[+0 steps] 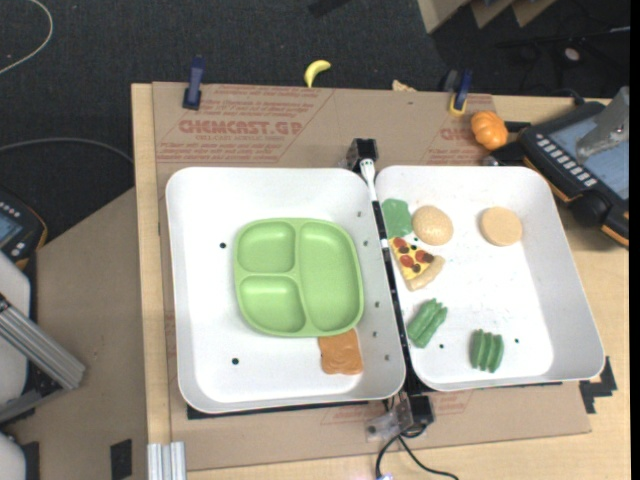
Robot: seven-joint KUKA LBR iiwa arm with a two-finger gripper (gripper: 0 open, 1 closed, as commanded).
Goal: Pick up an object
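Ideally, aim for the tan round piece point(500, 226) in the right bin point(540, 298) (well apart from its neighbours), descending squarely over its middle; the gripper's state I cannot tell.

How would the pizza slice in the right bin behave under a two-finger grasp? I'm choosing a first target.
The pizza slice looks flat and low, so fingers may slide over it. It seems a light toy, easily nudged. It lies close to the bun, which might crowd the approach.

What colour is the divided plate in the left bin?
Light green; the divided plate shows plainly in the camera view.
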